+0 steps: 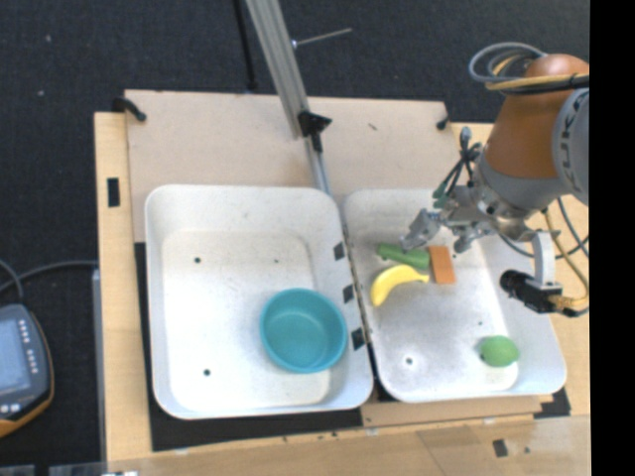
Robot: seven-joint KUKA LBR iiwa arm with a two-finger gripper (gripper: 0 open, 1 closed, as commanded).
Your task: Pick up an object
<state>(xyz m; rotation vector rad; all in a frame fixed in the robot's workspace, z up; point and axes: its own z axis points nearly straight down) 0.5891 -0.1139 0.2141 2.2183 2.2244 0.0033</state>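
A tan wooden bench [228, 137] stands on dark carpet [119, 28] — a slanted metal rail [278, 48] crosses above.

A bowl [303, 329] sits in the left bin [179, 226] near its front right corner. The right bin [437, 375] holds a banana [395, 283] by its left edge and a ball [498, 351] near its front right corner.

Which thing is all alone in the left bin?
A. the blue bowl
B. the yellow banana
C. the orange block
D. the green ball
A. The blue bowl sits by itself in the left bin, while the banana, the orange block and the green ball all lie in the right bin.
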